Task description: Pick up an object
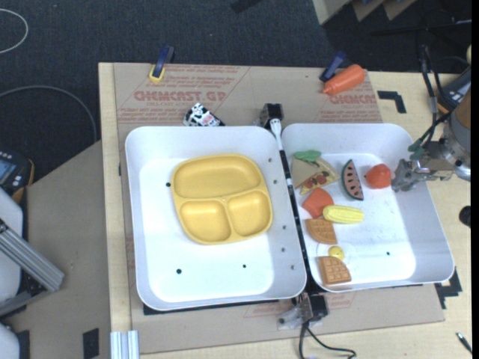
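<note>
I saw gripper at right bin's 3 o'clock rim; couldn't tell finger state. Red tomato lay just beside, at gripper's 9 o'clock; watermelon slice beyond.

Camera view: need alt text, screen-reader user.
The arm's end effector sits at the right bin's right rim, beside a red tomato toy. That bin also holds a watermelon slice, corn and waffles. The left bin holds a yellow divided plate.
</note>
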{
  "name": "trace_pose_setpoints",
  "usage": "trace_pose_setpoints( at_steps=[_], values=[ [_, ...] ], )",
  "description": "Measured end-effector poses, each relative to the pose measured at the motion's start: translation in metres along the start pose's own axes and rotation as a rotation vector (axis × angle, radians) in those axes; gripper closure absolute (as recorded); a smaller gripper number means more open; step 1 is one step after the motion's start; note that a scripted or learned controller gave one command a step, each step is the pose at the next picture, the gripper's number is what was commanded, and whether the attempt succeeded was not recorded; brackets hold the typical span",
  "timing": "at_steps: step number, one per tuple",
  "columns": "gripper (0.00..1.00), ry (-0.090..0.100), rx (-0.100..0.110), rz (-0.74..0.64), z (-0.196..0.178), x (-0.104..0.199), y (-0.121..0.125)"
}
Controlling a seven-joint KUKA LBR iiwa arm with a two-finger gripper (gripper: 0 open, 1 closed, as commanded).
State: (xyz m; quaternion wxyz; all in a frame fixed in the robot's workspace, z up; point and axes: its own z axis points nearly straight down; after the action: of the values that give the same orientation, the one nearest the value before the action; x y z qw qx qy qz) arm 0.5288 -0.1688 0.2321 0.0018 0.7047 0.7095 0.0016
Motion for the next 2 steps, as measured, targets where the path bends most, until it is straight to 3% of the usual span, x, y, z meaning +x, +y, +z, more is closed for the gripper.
trace_pose_setpoints(
  at_steps=[2],
  values=[
    [1.00,0.001,0.000,0.001,-0.007,0.097,0.062]
  ],
)
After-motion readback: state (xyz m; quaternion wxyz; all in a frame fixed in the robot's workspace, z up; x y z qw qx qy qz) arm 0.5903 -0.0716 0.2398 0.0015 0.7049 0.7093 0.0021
